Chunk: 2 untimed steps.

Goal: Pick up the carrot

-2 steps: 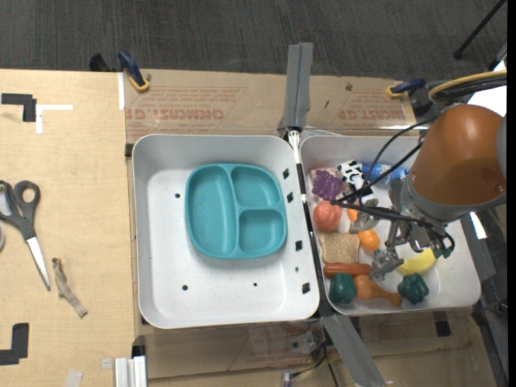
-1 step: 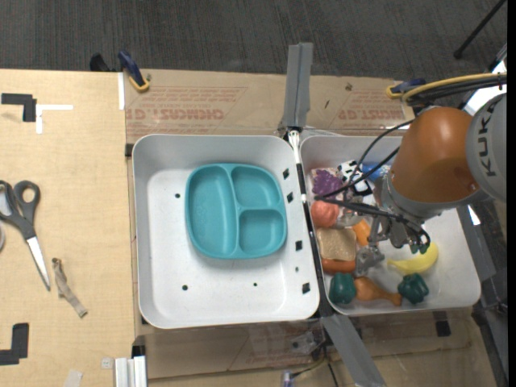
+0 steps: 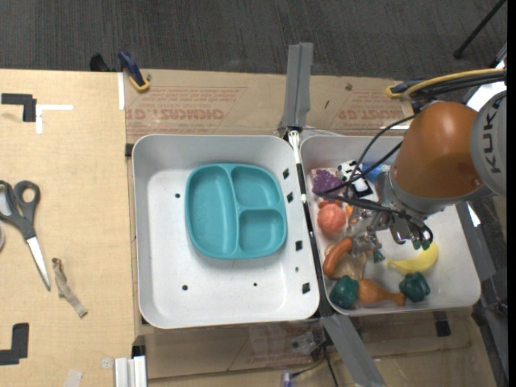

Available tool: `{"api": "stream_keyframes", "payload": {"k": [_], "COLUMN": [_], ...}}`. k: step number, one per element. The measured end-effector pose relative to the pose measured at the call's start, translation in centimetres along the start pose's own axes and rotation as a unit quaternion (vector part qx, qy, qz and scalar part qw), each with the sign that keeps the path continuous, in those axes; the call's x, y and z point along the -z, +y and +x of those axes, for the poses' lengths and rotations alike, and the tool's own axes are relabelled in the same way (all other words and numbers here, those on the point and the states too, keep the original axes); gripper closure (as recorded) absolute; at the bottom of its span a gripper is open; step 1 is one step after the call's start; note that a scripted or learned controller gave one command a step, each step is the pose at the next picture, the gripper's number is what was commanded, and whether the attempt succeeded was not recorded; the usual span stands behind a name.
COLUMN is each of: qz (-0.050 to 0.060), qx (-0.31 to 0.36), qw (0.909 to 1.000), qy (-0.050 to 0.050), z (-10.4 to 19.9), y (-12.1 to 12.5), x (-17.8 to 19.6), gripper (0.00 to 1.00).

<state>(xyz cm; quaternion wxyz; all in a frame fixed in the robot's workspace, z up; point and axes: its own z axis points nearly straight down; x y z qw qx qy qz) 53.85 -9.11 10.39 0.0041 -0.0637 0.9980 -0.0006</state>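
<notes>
The carrot [image 3: 377,293] lies along the front wall of the right bin [image 3: 463,297]. It has an orange tapered body pointing right and a dark green leafy top at its left end. My gripper [image 3: 372,243] hangs low in the middle of that bin, a little behind the carrot and apart from it. Cables and the wrist cover much of the gripper. It sits right beside an orange-red oblong piece [image 3: 337,255].
The right bin also holds purple grapes [image 3: 326,181], a peach-coloured fruit [image 3: 330,218], a banana [image 3: 419,258] and a green pepper [image 3: 414,287]. A teal divided plate [image 3: 236,210] lies in the left bin [image 3: 153,240]. Scissors [image 3: 27,224] rest on the bench at far left.
</notes>
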Motion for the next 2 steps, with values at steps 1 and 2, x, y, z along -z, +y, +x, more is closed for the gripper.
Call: {"api": "stream_keyframes", "payload": {"k": [1,2], "qz": [-0.001,-0.001], "qx": [-0.088,0.073], "qw": [0.9961,0.9973], "qy": [0.002,0.004], "z": [-3.0,4.9], "y": [10.4,8.5], "x": [8.8,11.3], "gripper": [1.0,1.0]}}
